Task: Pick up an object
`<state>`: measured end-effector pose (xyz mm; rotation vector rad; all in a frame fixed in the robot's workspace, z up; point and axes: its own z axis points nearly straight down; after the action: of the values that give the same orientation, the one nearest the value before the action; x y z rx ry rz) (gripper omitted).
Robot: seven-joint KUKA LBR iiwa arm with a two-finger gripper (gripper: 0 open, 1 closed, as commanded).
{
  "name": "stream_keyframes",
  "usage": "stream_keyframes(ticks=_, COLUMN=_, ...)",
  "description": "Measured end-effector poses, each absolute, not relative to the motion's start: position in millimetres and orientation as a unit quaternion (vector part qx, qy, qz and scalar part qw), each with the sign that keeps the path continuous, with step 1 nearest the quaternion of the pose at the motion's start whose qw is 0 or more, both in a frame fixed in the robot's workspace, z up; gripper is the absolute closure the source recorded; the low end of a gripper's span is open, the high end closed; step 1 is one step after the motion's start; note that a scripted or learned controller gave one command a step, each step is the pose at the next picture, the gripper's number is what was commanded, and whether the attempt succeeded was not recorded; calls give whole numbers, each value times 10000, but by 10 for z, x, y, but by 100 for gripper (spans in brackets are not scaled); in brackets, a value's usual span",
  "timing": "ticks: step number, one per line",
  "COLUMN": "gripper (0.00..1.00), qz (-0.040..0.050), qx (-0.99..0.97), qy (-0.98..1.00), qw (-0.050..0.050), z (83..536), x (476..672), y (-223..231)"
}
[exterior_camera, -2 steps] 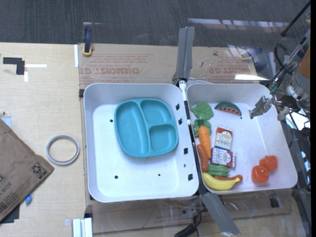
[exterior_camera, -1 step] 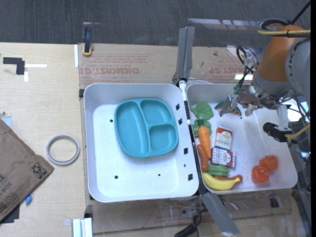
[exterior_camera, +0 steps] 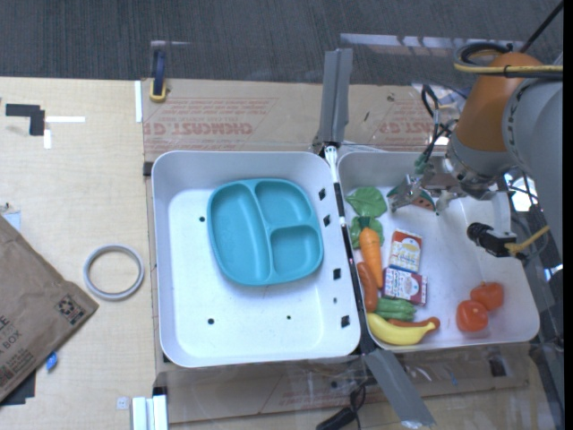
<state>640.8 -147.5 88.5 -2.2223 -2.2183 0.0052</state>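
Where the hand (exterior_camera: 414, 195) hovers, green toy (exterior_camera: 367, 202) just beside it.

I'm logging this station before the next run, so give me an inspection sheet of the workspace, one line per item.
Surface: two white bins side by side, left bin and right bin, on a bench topped with cardboard.
Job's things: in the right bin, a carrot, banana, small printed box, leafy green and two tomatoes.
Clutter: blue divided plate in the left bin; tape ring and cardboard box on the bench at left.
Grippers: gripper over the right bin's far end, nothing seen between its fingers.
Cables: black cables along the arm.
Surroundings: dark floor beyond the bench.
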Motion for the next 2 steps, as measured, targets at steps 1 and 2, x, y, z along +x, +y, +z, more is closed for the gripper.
stream_keyframes(ticks=1, gripper=100, qz=44, qx=-7069, qy=-7073, qw=34, z=934, x=6396, y=-1482)
stream_keyframes(ticks=2, gripper=100, qz=16, qx=-7383, qy=-6745, qw=20, z=1040, x=6084, y=-1677)
